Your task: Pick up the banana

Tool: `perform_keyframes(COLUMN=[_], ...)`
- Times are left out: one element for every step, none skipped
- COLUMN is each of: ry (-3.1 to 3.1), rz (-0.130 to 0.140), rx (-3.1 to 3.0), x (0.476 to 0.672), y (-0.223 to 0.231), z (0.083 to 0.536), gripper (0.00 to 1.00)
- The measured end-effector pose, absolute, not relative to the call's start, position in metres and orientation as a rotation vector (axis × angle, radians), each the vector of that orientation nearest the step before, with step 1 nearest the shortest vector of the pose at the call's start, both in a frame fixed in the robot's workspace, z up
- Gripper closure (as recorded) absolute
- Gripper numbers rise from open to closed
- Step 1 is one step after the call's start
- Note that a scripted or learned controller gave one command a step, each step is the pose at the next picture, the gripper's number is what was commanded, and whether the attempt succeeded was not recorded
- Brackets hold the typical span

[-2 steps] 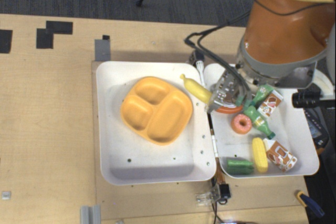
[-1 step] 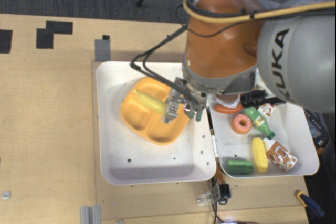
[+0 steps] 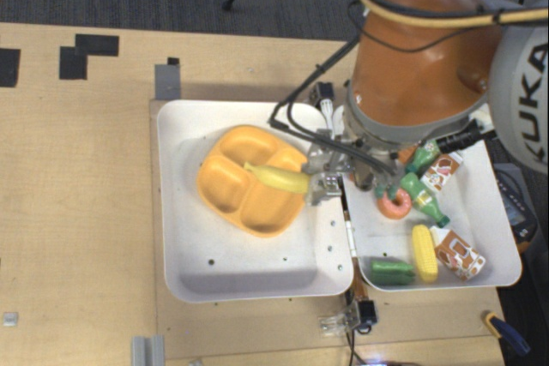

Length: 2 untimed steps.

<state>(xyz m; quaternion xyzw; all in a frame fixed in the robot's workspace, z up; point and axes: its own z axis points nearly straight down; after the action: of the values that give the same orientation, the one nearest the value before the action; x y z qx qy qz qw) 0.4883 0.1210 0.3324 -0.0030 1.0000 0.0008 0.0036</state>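
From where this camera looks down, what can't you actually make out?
- Gripper: the arm's orange band hangs over it, so its grip on the banana is unclear.
- Right bin: the arm covers its far half.
- Carton: print too small to read.
- Banana's right end: hidden by the gripper.

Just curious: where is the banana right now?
The banana lies on the orange divided plate in the left bin, at the plate's right side beside the end effector.

The arm (image 3: pixel 420 56) covers the far part of the right bin (image 3: pixel 506 257) — the green bottle (image 3: pixel 422 157) there is half hidden beneath it — and runs off the right edge.
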Motion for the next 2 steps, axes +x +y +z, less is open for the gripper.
perform_keyframes(ry=[3.043,3.044], rz=[0.004,0.003], rx=[0.746,0.747], x=[0.520,0.497], y=[0.036,0.023], z=[0.427,0.420], gripper=[1.00,1.00])
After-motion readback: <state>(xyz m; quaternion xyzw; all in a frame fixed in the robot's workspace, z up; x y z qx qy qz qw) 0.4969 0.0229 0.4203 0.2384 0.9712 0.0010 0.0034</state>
